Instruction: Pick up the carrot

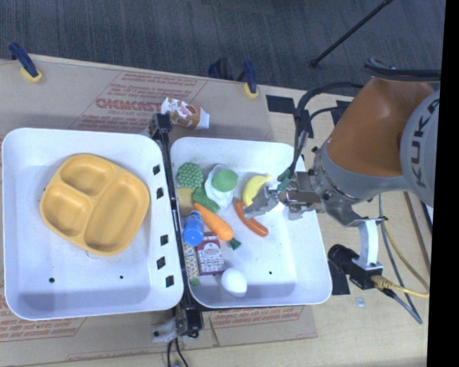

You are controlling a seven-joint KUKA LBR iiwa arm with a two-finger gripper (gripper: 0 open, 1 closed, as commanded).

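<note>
The carrot (214, 221), orange with a green stub at its lower right end, lies slantwise in the middle of the right bin (303, 252). It rests between a blue bottle (193, 229) and a shorter red-orange sausage-like piece (252, 222). My gripper (264, 203) hangs just right of the carrot, above the upper end of the red-orange piece and beside a yellow banana (254, 188). It looks open, with nothing between its fingers. The carrot is apart from the gripper.
The right bin also holds a broccoli (188, 174), a green and white piece (222, 182), a small carton (210, 256) and a white egg (233, 281). A yellow divided plate (94, 202) sits in the left bin (18, 267). A small packet (184, 114) lies behind the bins.
</note>
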